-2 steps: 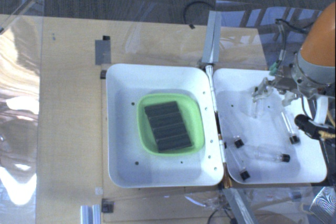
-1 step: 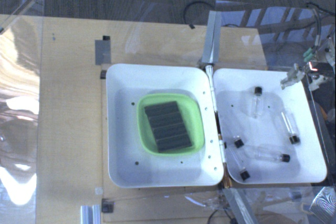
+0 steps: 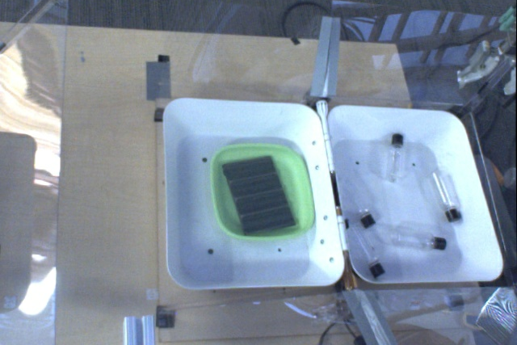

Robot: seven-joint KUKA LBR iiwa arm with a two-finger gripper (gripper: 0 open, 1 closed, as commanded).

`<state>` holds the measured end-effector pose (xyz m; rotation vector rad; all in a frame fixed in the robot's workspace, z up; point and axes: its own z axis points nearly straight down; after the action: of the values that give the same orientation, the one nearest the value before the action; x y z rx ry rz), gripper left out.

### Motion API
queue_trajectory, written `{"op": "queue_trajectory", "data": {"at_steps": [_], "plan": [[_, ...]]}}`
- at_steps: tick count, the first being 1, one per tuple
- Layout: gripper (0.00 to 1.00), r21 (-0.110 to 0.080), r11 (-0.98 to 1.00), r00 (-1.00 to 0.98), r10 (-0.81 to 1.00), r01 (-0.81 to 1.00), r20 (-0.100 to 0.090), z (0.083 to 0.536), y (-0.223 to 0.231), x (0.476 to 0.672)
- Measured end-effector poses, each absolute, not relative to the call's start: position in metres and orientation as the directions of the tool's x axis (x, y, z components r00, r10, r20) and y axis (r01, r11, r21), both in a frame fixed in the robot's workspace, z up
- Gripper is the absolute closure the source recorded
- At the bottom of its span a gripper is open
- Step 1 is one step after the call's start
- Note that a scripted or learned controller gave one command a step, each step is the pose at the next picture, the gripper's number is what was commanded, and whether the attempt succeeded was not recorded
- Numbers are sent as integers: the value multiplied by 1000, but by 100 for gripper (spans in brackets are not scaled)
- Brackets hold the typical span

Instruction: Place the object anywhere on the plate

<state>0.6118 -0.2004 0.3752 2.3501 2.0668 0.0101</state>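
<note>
A lime-green square plate (image 3: 300,188) sits in the middle of the left white bin (image 3: 184,198). A dark grey ridged rectangular block (image 3: 258,195) lies flat on the plate, turned slightly off square, wholly inside its rim.
The right white bin (image 3: 477,174) holds several clear vials with black caps, among them one at the back (image 3: 394,160), one to the right (image 3: 444,191) and one near the front (image 3: 418,239). A metal divider bar (image 3: 326,61) runs back from where the bins meet. Cables and hardware (image 3: 485,65) crowd the back right corner.
</note>
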Motion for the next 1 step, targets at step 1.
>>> {"op": "queue_trajectory", "data": {"at_steps": [1], "plan": [[0,6,-161,161,987,987,-1,343,-183,559]]}}
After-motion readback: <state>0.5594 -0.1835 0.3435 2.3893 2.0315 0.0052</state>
